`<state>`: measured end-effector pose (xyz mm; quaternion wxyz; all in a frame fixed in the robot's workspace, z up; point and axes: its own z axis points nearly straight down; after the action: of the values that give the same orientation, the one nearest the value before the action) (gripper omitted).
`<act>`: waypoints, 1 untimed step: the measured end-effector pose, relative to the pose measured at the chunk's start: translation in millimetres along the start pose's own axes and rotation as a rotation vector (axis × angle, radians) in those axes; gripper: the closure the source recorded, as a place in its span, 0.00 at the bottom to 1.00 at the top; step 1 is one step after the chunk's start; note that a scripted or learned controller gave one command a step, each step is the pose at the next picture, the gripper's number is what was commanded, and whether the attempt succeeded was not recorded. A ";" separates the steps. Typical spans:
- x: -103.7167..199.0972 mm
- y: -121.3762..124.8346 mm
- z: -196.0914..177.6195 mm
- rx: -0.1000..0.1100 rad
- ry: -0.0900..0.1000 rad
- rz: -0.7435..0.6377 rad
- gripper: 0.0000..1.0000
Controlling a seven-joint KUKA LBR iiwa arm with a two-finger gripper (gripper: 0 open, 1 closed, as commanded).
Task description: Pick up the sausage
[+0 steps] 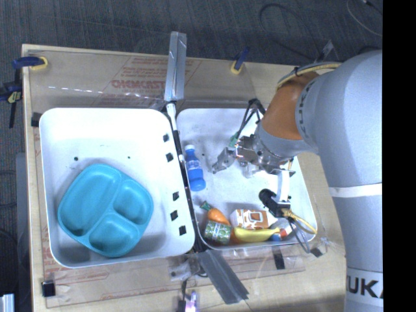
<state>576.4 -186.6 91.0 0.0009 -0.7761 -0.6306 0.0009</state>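
My gripper (231,161) hangs over the middle of the right bin (214,125), just above its white floor and to the right of a blue bottle (193,171). Nothing shows in its grasp. At the bin's front edge a cluster of food items lies packed together. Among them is a brownish-orange piece with a white patch (251,219); I cannot tell whether it is the sausage. It lies below and slightly right of the gripper, a short way off.
A yellow banana (255,234) lies along the front wall, with a carrot (216,214) and a green item (217,233) to its left. The left bin (97,125) holds a blue divided plate (104,208). A grey divider separates the bins.
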 end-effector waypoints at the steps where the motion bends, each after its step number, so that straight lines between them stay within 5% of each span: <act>1: 13.5 63.5 -1.3 -0.001 0.000 0.040 0.00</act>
<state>641.3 -186.4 92.2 0.0006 -0.7885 -0.6151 0.0005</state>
